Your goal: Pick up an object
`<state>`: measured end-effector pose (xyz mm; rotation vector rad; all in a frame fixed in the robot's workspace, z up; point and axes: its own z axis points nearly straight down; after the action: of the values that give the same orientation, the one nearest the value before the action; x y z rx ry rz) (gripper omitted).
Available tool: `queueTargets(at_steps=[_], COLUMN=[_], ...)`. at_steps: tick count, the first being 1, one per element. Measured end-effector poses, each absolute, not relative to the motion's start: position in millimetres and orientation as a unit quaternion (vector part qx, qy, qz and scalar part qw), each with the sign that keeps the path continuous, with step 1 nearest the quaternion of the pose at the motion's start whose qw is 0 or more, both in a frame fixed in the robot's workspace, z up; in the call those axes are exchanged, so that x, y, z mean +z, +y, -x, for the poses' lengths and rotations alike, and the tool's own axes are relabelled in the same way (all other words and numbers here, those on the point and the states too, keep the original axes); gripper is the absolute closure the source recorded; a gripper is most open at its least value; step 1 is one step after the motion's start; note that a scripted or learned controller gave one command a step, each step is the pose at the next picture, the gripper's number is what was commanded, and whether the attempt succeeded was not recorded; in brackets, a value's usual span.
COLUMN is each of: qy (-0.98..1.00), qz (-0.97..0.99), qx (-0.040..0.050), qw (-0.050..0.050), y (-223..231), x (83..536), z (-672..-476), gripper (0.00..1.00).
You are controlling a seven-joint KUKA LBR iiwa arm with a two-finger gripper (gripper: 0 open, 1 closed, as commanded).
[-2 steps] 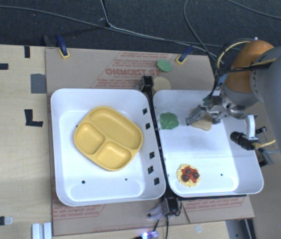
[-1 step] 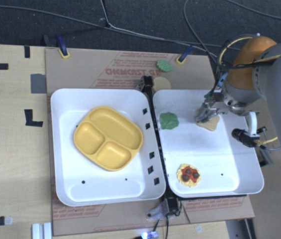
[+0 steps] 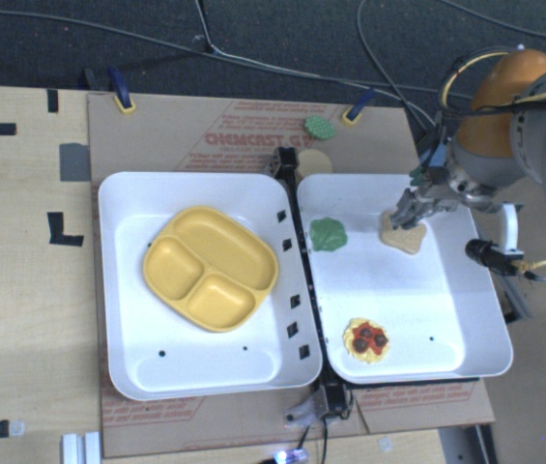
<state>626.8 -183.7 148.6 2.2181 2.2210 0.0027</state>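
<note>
Pincer (image 3: pixel 410 216) seen directly above tan toast-like piece (image 3: pixel 403 238), at its far edge; contact likely; finger opening cannot be told.

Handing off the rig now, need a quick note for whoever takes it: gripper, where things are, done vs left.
Gripper: down in the right bin, at the tan cracker-like piece near the bin's far side; finger state unclear.
Right bin also holds a green leafy piece by the divider and a small pizza-like toy at the near side.
Left bin: yellow divided tray.
Another green piece lies on the cardboard beyond the bins.
Done: arm is at the tan piece.
Left: confirm the grasp, lift.
</note>
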Motion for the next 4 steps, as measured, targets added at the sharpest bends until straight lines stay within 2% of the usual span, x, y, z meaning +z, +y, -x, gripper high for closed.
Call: queueTargets(at_steps=[2, 3, 4], qy=[0.708, 0.709, 0.709], qz=[-0.706, -0.706, -0.705], qx=[0.0009, -0.0002, -0.0007], qw=[0.001, -0.001, -0.001], y=[-172.7, -127.6, -69.8], x=[236.2, 238.3, 240.6], z=[-627.9, -617.3, -597.6], gripper=[1.00, 1.00, 1.00])
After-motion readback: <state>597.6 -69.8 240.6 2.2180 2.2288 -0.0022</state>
